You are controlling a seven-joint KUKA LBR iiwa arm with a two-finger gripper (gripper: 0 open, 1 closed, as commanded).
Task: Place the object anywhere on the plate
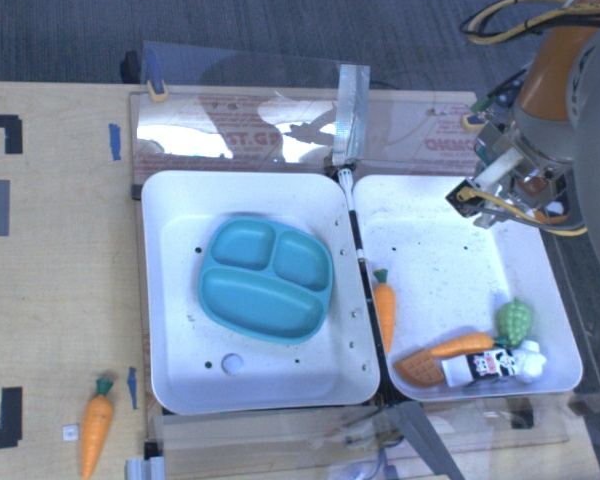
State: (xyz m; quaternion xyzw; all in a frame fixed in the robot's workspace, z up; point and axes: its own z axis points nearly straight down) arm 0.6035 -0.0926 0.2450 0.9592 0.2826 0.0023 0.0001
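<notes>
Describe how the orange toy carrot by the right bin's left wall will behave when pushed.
The orange toy carrot looks round and tapered, so it would probably roll in a curve. It seems rigid, likely light plastic.

plate (267, 290) | blue, three compartments | lying flat | middle of left white bin (170, 230)

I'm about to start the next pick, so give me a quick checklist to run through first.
1. Plate flat in the left bin, nothing on it: ok.
2. Objects waiting in the right bin: ok.
3. Hand at that bin's far right corner, away from the objects: ok.
4. Hand carrying anything: cannot tell.
5. Carrot free of the bin wall: not ok, it lies along it.
6. Bottle clear of neighbours: not ok, a second carrot lies against it.
</notes>
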